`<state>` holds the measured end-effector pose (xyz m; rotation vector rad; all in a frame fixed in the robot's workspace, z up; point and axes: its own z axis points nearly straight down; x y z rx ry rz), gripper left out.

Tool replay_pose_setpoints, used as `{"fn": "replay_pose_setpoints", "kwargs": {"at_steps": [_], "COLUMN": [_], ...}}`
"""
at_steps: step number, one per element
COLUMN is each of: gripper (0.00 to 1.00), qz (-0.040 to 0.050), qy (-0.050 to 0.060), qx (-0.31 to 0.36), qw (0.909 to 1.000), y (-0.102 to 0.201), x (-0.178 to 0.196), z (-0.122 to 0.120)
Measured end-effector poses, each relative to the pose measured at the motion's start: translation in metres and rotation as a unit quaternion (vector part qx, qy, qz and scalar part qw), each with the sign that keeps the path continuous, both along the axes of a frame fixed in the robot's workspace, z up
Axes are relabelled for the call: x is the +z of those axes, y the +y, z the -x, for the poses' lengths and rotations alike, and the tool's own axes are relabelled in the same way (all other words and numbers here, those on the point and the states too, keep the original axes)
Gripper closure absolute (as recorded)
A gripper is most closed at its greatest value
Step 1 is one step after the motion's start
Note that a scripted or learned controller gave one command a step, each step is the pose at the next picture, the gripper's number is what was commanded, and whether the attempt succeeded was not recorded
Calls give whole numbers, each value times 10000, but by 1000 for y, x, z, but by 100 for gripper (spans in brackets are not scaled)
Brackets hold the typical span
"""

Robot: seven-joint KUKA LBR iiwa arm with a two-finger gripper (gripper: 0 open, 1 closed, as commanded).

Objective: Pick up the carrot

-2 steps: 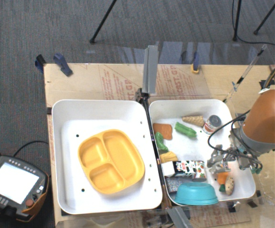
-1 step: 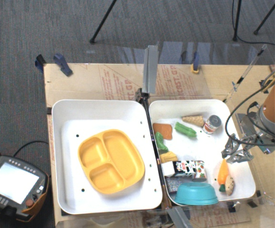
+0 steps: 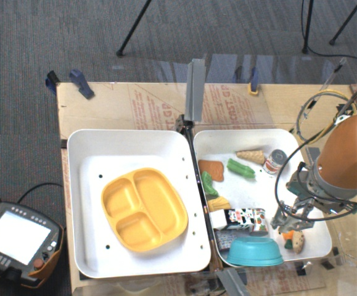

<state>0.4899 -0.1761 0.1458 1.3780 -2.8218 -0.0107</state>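
Worktop (image 3: pixel 135 103) is brown board, carrying two white bins side by side. Left bin (image 3: pixel 86 153) holds a yellow divided plate (image 3: pixel 144 209), three compartments, nothing in them. Right bin (image 3: pixel 252 137) holds the clutter.

Arm (image 3: pixel 341 159) comes in from the right, orange band above the wrist, cables looping around it, reaching down over the right bin's near right corner.

Teal bowl (image 3: pixel 254 251) sits upside down at the near edge of the right bin. Just behind it a black-and-white patterned carton (image 3: pixel 246 218) lies on its side. Orange-brown flat piece (image 3: pixel 211 169) and a green leafy item (image 3: pixel 209 185) sit by the left wall, with a green pepper-like piece (image 3: pixel 241 169) and a waffle cone (image 3: pixel 251 156) further back. Small can (image 3: pixel 275 161) sits beside the cone.

Pincer (image 3: pixel 294 217) hangs low over the near right corner; fingers are lost in dark hardware, so can't tell how far apart they are or whether they have anything.

Carrot (image 3: pixel 287 234): small orange bit just below the pincer, on the bin floor next to a pale speckled item (image 3: pixel 298 242). Contact with the pincer unclear.
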Motion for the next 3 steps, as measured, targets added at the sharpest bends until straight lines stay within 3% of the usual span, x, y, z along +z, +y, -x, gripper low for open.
{"fn": "replay_pose_setpoints", "kwargs": {"at_steps": [1,2,3], "gripper": [100,100,100], "qz": [-2,5,-14], "qy": [-21,-27,-25], "qx": [1550,1345,3497], "qw": [9879,9909,9369], "y": [-10,39,54], "x": [-14,25,12], "z": [-3,13,14]}}
